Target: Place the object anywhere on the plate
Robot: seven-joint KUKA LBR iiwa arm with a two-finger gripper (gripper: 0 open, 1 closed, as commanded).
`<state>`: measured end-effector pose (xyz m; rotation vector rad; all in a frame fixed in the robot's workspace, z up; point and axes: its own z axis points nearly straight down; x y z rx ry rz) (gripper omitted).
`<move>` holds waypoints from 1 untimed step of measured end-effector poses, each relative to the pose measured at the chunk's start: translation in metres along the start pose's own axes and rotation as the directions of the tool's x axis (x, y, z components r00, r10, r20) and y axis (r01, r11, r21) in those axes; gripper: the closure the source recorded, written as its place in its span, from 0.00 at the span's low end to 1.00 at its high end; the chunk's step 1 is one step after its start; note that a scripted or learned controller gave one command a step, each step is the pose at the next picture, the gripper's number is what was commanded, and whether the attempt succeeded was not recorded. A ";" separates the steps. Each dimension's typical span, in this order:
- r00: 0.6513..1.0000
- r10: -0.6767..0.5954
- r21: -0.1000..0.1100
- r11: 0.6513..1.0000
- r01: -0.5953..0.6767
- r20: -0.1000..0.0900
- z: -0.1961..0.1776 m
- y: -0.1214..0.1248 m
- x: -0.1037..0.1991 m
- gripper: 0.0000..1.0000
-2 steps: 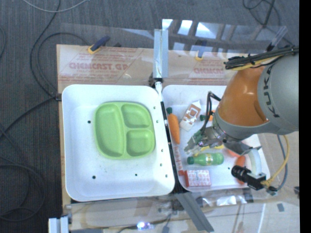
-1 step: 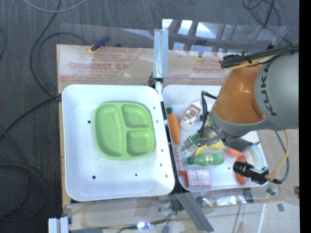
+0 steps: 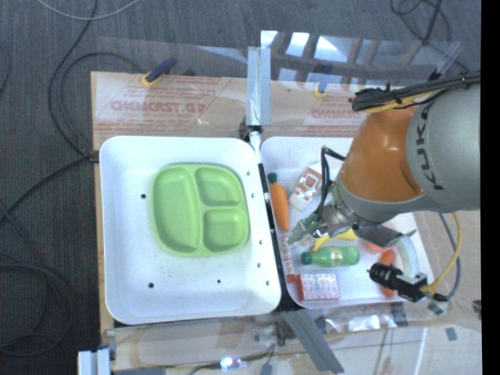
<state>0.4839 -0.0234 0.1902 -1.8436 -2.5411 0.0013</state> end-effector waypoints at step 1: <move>0.997 0.075 0.003 0.997 -0.075 -0.001 0.008 0.001 0.007 1.00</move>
